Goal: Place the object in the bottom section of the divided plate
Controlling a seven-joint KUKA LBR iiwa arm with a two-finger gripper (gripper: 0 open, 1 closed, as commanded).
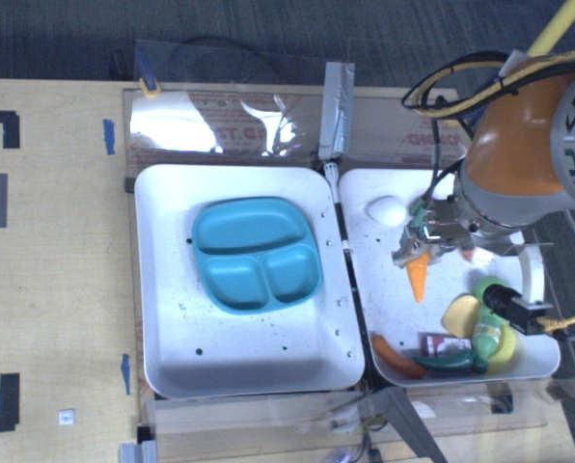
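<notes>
Carrot-shaped and orange, the small plastic toy cone (418, 276) hangs point-down over the right shallow white bin (369, 258), its broad top clamped between the metal fingers of the gripper (418, 251), well to the right of the blue divided plate (257, 253). That smooth, rounded plastic plate lies alone in the left shallow white bin (162, 287), one long section on its far side and two smaller ones nearer me. Right of the plate, the other bin also holds a white egg-shaped thing (386, 210) near its far wall, and along its near wall a red sausage-like piece (396, 357), a small printed packet (444, 344) and a heap of yellow and green rounded toys (480, 328). The grey arm with its orange band (514, 148) reaches in from right of the plate, wrist turned down over the carrot.
</notes>
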